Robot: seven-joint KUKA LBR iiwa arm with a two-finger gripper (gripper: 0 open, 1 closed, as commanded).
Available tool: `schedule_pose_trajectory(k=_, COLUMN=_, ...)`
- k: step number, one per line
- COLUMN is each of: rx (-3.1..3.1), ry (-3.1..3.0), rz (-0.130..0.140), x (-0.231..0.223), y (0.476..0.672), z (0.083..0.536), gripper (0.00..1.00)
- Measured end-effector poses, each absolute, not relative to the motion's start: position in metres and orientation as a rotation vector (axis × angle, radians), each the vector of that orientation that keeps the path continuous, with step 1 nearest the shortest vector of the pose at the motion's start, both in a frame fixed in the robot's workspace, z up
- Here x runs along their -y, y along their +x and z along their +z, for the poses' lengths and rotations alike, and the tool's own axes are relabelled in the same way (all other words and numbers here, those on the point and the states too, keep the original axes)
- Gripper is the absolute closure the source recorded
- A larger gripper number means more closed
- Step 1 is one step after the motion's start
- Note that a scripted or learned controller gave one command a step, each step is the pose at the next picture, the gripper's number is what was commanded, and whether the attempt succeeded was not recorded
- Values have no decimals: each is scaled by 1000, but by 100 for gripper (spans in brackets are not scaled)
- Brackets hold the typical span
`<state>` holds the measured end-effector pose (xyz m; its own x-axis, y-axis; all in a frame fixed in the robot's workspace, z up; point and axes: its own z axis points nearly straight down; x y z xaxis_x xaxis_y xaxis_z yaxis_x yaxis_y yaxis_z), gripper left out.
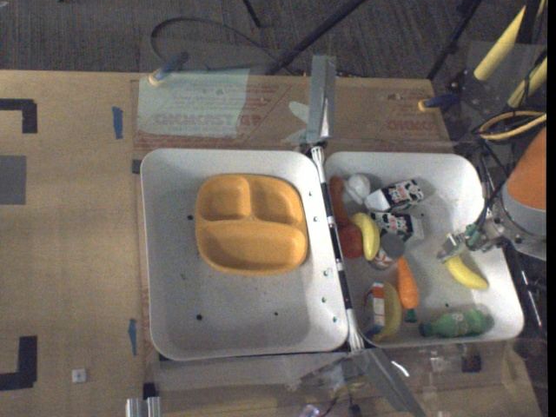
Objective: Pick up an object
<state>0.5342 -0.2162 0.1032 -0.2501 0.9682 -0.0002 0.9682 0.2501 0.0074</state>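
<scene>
1. the gripper (458, 245) hangs low in the right bin (452, 170), just beside a banana (466, 273); i cannot tell its state
2. next it must close around the banana and lift

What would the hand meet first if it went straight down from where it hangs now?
Probably the banana by the right bin's right wall: the hand hangs just above its upper end. Depth is unclear from this slanted view.
</scene>
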Motion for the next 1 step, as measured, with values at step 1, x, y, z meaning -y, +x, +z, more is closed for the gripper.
schedule_pose_trajectory(k=1, rx=-2186, ry=2251, rz=1, x=194, y=536, z=188, gripper=100)
